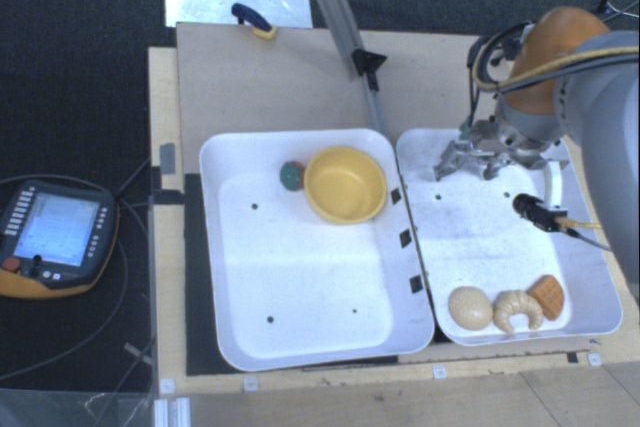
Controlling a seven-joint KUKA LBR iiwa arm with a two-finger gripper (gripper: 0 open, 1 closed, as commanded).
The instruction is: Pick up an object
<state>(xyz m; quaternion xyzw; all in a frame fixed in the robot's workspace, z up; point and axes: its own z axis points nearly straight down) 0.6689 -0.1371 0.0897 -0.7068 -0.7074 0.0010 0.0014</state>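
Bread roll (470, 308), croissant (518, 310) and cracker (547, 295) line the right bin's (470, 215) near rim, at six o'clock from the pincer (475, 159); fingers splayed, holding nothing.

One fixed camera looks down at a slant from above the desk (280, 75). It stands far enough to take in both bins (230, 245), and the arm (590, 85) enters from the right.
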